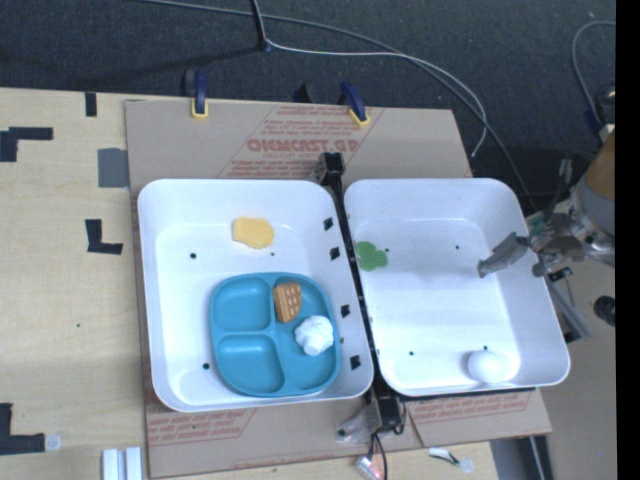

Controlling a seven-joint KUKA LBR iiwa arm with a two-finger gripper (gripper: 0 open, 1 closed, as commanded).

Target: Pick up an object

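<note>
Over the right bin's (440, 193) right rim, the gripper (500, 258) reaches in from the right, arm low and slanted, one dark finger pointing left-down into the bin. Cannot tell how far the jaws are open; nothing visible between them. Right bin: green object (370, 256) against the left wall, white ball (489, 366) near the front right corner, both well apart from the gripper. Left bin (160, 268): yellow piece (253, 232) near the back, blue divided tray (240, 353) at front with a brown waffle-like piece (287, 301) and a white crumpled object (315, 335) in its right compartment. Bins sit on cardboard (290, 133) clamped to the tabletop (50, 298). Cables (400, 58) run behind.
</note>
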